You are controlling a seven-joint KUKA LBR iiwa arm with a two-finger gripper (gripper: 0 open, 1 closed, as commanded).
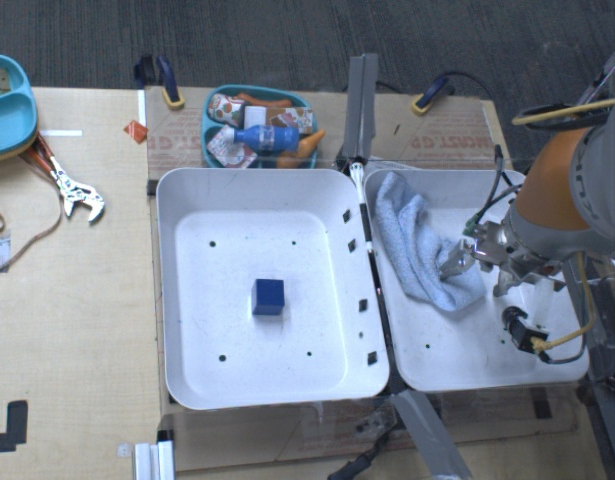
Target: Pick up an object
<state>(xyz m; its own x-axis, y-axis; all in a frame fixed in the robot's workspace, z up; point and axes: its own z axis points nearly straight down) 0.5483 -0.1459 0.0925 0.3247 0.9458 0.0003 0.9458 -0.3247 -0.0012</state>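
A small dark blue cube (269,297) sits alone near the middle of the left bin (187,218). A crumpled light blue towel (412,236) lies in the left half of the right bin (457,368). My gripper (477,273) hangs low over the right bin, right at the towel's lower right end. The grey arm with its orange band (552,183) reaches in from the right, above the bin's right side. The wrist hides part of the towel's edge, so I cannot make out whether anything is held.
Behind the left bin stands a teal bowl (259,128) filled with packets and a blue bottle. A wrench (72,193) and a light blue tray (7,103) lie on the bench at far left. A black and yellow cable (532,333) hangs over the right bin.
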